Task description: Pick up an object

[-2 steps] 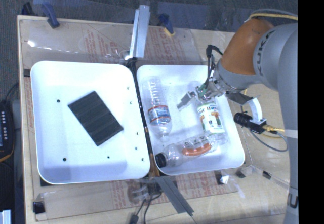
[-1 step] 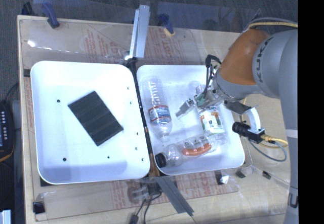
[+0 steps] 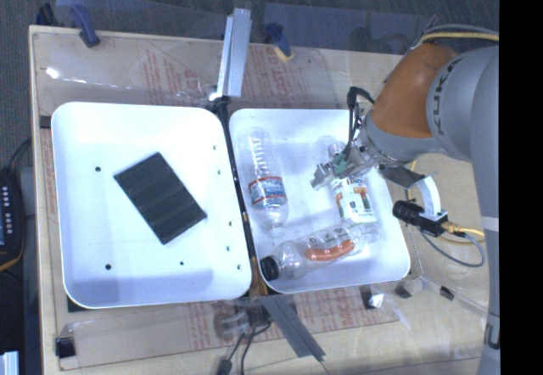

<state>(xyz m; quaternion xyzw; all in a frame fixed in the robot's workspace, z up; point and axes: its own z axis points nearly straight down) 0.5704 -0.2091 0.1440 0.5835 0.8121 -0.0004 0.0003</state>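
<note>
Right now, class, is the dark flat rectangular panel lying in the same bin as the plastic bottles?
No: the dark panel lies in the left bin, while the bottles lie in the right bin.

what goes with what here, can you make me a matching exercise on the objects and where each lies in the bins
Things:
1. dark grey ridged panel
2. water bottle with red and blue label
3. clear bottle with black cap
4. gripper

Places:
A. front of the right bin
B. left bin
C. over the right bin's right part
D. right bin, by the divider

Pairs: 1-B, 2-D, 3-A, 4-C
</note>
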